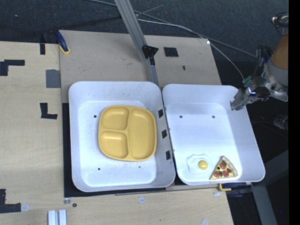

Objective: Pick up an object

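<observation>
A toy fried egg [198,164] and a toy pizza slice [224,168] lie side by side in the near right corner of the right bin [206,102]. A yellow divided plate [127,132] sits in the middle of the left bin [84,125]. My gripper [240,101] hangs at the right bin's far right edge, well away from the egg and pizza. Nothing shows between its fingers.
A grey metal pole [136,27] slants from the top of the view down to the gap between the bins. Cables cross the dark floor behind the bench. A blue and yellow clamp [63,43] sits at the bench's far left corner.
</observation>
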`<state>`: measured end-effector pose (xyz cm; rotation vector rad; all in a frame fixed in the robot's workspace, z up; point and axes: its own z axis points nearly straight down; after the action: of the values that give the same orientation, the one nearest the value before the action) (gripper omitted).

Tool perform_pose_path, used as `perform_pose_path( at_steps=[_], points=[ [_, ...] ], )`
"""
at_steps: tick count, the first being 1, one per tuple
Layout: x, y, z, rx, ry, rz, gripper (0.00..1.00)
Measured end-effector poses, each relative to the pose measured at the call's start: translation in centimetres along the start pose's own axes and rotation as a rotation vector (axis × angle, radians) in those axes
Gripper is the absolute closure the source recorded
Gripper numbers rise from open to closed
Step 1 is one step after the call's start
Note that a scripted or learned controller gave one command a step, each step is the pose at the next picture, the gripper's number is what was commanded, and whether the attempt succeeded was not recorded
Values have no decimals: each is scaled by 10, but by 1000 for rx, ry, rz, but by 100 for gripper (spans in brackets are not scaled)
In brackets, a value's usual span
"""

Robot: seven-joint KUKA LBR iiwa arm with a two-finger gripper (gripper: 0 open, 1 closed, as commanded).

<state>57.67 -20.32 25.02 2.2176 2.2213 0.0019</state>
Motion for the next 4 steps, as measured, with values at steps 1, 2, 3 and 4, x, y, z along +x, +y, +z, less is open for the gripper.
perform_pose_path(
  at_steps=[1, 2, 3, 4],
  points=[
    [55, 8, -6, 3, 2, -5, 100],
    [114, 18, -9, 3, 3, -6, 100],
    [163, 26, -11, 4, 3, -5, 100],
    [210, 32, 5, 6, 1, -4, 100]
  ],
)
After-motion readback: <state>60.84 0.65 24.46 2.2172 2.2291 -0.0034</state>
